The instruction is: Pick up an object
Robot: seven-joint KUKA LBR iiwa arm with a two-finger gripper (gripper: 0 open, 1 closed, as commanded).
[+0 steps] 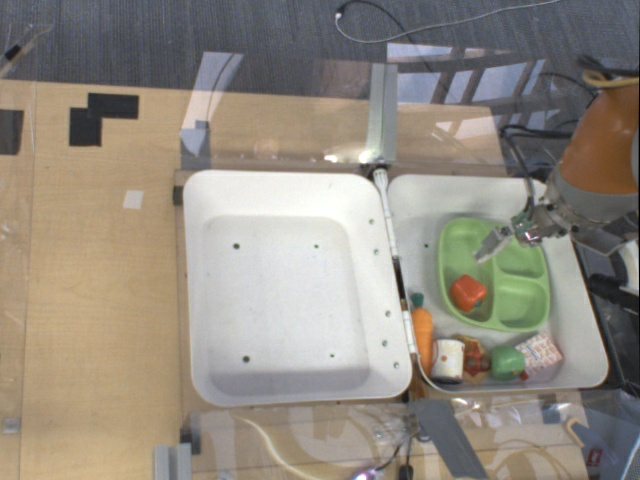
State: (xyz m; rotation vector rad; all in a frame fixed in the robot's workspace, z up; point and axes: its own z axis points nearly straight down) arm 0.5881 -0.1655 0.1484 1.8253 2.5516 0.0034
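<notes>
Camera view gave you the bench from above, with two shallow white bins side by side. The left white bin (pixel 280 288) took up the middle of the frame, and the right white bin (pixel 590 328) sat toward the right edge. In the right bin lay a light green divided plastic tray (pixel 520 303), and a small red-orange rounded object (pixel 468 291) rested in the tray's lower left compartment. Along the bin's lower edge, below the tray, you had an orange carrot-shaped toy (pixel 424 334) at the left, a small white cylindrical container (pixel 449 358) beside it, then a green rounded item (pixel 507 361) and a red-and-white patterned packet (pixel 541 351) further right.

The grey arm with its orange band (pixel 605 143) reached in from the upper right, and the two-finger gripper (pixel 500 238) hung over the upper part of the green tray. Its fingers stood spread apart with nothing between them. By my reading, the pick had not yet been made: every object sat in the right bin, none was lifted, and the descent, the closing and the lift all remained to do.
</notes>
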